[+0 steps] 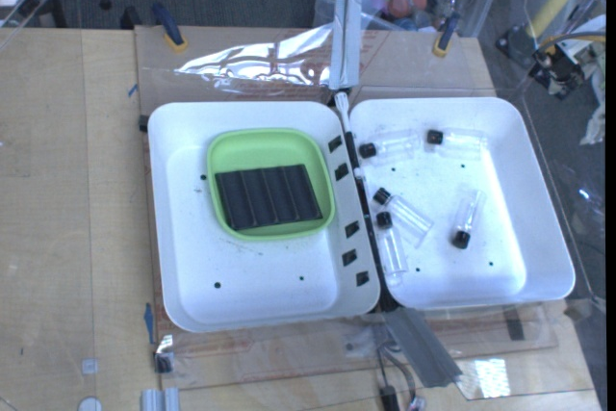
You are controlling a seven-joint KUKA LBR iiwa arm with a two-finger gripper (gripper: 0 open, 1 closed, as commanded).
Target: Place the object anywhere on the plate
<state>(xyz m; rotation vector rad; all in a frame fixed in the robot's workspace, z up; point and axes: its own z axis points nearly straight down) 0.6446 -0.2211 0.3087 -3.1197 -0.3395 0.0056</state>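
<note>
My fingers: open or closed, I cannot tell. Camera view: the left bin [192, 289] holds a green plate [272, 144] with a dark ridged block [268, 197] lying on it. The right bin [505, 265] holds five clear tubes [412, 215] with black caps, scattered flat on the floor and well apart from the plate. Three of them lie near the divider [348, 197] between the bins, which carries small black clips.
</note>
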